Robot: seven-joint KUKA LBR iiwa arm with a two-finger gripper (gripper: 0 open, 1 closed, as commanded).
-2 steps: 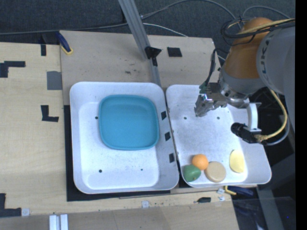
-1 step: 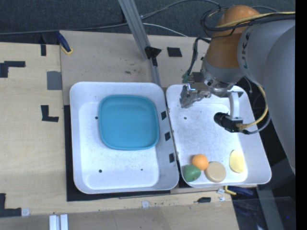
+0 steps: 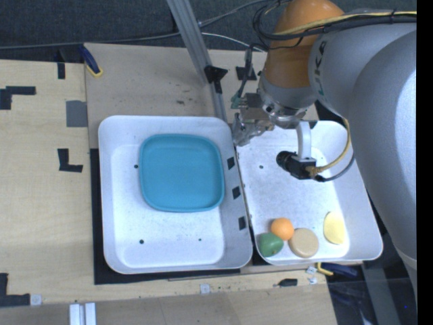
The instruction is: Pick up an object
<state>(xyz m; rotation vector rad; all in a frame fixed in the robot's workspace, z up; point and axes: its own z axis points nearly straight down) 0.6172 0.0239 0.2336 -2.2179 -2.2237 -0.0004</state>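
Four small objects sit bunched at the near end of your right bin (image 3: 352, 181): an orange ball (image 3: 282, 228), a green ball (image 3: 270, 244) touching it just below and to the left, a round tan piece (image 3: 304, 242) beside both, and a pale yellow piece (image 3: 333, 228) a little apart toward the bin's right wall. All four rest on the speckled white floor; none is lifted.

Your gripper (image 3: 245, 133) hangs well away from them, at the far left corner of that same bin, close over the ridge where the two bins meet. Nothing shows between its fingers, and from this slant you cannot tell whether they are parted or closed. A black fitting (image 3: 295, 164) with a yellow cable (image 3: 340, 160) hangs off the wrist over the middle of the right bin. The orange band (image 3: 304, 12) and the grey arm (image 3: 379, 114) fill the upper right, reaching in across the bin's far edge.

In your left bin (image 3: 115, 202) a square blue plate (image 3: 181, 172) with rounded corners lies flat, toward the far side. Both bins stand side by side on the tan bench (image 3: 40, 202), which carries black tape marks at the left. A slanted metal bar (image 3: 196, 39) crosses the bench behind the bins.
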